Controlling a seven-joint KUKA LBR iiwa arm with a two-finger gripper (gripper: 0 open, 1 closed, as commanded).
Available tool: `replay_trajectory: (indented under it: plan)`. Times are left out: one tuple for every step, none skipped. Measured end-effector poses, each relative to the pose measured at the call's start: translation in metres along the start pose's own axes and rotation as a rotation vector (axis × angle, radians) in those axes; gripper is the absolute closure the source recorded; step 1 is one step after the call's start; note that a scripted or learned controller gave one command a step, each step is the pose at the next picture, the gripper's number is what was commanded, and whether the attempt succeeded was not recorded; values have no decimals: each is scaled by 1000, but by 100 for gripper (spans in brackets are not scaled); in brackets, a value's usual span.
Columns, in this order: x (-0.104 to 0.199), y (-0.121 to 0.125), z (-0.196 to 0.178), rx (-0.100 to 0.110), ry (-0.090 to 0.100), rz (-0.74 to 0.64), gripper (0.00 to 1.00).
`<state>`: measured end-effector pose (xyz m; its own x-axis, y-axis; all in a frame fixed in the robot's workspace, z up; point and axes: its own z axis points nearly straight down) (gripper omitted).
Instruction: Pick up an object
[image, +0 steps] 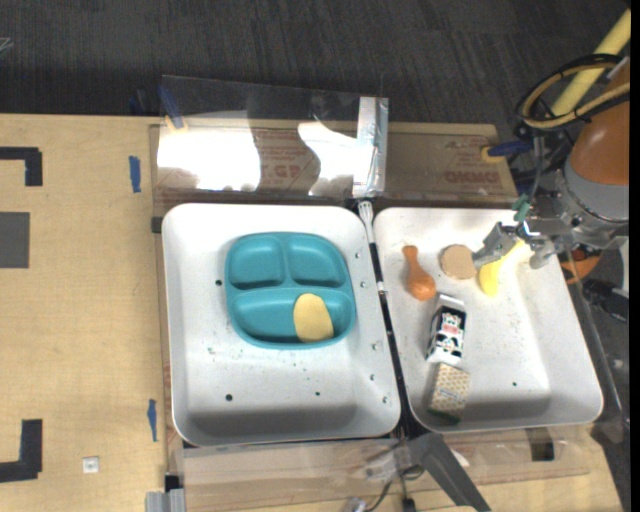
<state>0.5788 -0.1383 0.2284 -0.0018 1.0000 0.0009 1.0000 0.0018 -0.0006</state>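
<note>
Counting from the left, you have two white bins. The left bin (200, 400) holds one teal divided tray (290, 288) with one yellow piece (313, 318) in its lower compartment. The right bin (540, 380) holds one orange piece (417, 275), one tan disc (458, 262), one yellow object (490, 276) and one cow-printed carton (447, 334) touching one speckled block (450, 388). The gripper (515, 240) sits above the yellow object; whether its jaws are released or clenched you cannot tell.

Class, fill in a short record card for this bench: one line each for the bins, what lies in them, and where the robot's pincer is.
left bin: teal divided tray
tray contents: yellow oval piece in front compartment
right bin: orange pear-shaped piece, tan round piece, yellow piece, black-and-white carton, speckled tan block
pincer: over right bin's far right area, above the yellow piece
grasp: cannot tell
</note>
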Motion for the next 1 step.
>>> replay_trajectory:
  plan:
    - [10, -25, 112, -25, -2, -11, 0]
